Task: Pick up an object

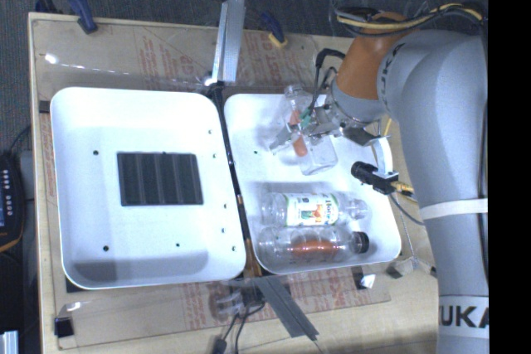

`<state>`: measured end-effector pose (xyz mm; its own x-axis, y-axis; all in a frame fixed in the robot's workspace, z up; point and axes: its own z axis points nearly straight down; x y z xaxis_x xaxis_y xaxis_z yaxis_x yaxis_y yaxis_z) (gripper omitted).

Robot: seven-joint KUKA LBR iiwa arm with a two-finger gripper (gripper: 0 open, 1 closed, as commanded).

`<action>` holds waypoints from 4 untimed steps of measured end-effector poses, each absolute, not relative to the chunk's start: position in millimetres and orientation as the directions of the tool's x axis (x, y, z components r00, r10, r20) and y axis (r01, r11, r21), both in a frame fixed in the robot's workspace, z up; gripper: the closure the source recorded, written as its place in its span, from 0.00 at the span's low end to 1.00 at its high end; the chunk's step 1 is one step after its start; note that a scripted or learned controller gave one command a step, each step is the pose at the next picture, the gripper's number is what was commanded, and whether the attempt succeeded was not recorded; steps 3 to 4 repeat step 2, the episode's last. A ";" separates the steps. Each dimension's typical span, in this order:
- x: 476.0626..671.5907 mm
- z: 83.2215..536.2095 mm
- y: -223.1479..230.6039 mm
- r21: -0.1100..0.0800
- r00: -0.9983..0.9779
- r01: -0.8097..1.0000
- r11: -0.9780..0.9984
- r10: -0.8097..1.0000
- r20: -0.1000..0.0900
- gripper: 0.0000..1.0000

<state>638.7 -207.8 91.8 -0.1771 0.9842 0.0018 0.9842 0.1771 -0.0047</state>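
Note:
My gripper (303, 124) hangs low over the far part of the right bin (245, 137), reaching in from the right below the orange wrist band. A small clear plastic item (318, 155) with a touch of orange lies right under and just in front of it. I cannot make out whether anything is held. Nearer the front of the same bin lie two clear bottles on their sides. One bottle (311, 210) has a white label with orange and green. The other bottle (314, 245) has reddish contents and a black cap.
The left bin (83, 120) has a dark ribbed rectangle (159, 178) on its floor. A grey divider bar (228, 37) rises at the back between the bins. Blue clamps (80, 10) hold the board's far edge. A black cable fitting (373, 176) sticks out by the right bin's rim.

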 end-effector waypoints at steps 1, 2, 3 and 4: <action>639.2 101.9 -206.2 -0.007 -0.183 0.983 0.183 0.983 0.002 1.00; 641.5 186.3 -131.7 -0.003 -0.086 0.996 0.086 0.996 0.000 1.00; 641.5 186.3 -131.7 -0.003 -0.086 0.996 0.086 0.996 0.000 1.00; 641.5 186.3 -131.7 -0.003 -0.086 0.996 0.086 0.996 0.000 1.00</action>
